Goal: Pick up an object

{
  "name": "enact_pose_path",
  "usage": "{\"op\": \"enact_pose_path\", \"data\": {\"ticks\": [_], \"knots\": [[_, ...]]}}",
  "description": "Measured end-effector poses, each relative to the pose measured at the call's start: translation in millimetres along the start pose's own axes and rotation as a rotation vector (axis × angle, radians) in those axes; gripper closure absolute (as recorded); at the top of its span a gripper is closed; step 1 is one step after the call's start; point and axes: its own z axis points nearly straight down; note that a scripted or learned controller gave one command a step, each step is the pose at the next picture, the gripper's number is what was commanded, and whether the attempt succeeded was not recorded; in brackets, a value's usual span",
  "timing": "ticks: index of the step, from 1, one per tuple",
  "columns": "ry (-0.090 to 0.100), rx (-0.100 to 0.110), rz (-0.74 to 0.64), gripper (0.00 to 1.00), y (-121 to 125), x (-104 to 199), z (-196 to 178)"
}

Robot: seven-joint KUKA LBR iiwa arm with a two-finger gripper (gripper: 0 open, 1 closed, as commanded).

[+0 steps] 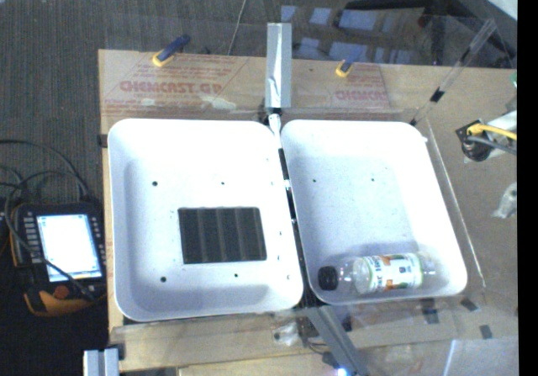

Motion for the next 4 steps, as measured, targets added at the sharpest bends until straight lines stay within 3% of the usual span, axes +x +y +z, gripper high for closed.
{"op": "enact_pose_path", "data": {"ticks": [1, 2, 3, 4], "knots": [[-0.001, 0.006, -0.005, 0.0, -2, 1, 169], [0.001, 0.004, -0.022, 0.0, 41, -7, 169], [-0.001, 0.008, -0.024, 1.0, 40, -7, 161], [0.001, 0.003, -0.006, 1.0, -17, 5, 116]]}}
